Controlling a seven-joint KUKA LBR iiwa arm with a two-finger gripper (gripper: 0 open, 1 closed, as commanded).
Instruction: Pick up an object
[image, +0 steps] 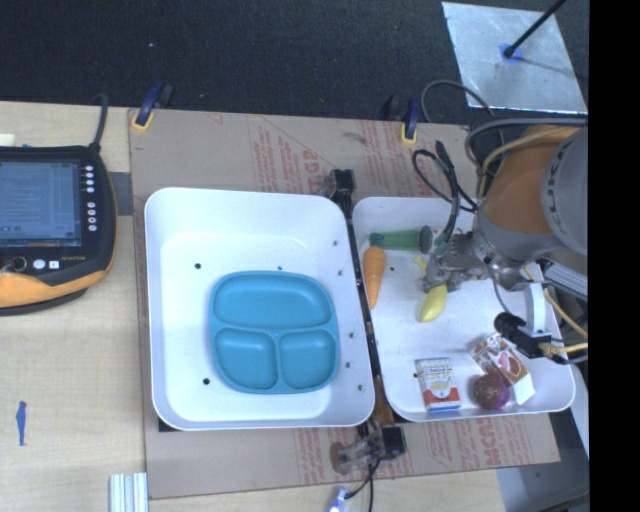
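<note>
Hand (447, 272) down in the right bin (400, 395), right above the banana (432, 303), grip impossible to tell. Easy to slip off that curved skin or bump the carrot (373, 274) just left.

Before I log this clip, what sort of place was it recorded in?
Probably a robotics lab test bench: two shallow white bins clamped to a brown cardboard sheet, a handheld robot control pendant with a screen, and toy food like an orange plastic carrot.

The grey arm (565, 200) has an orange band, black cables, and a metal gripper (447, 268).
</note>
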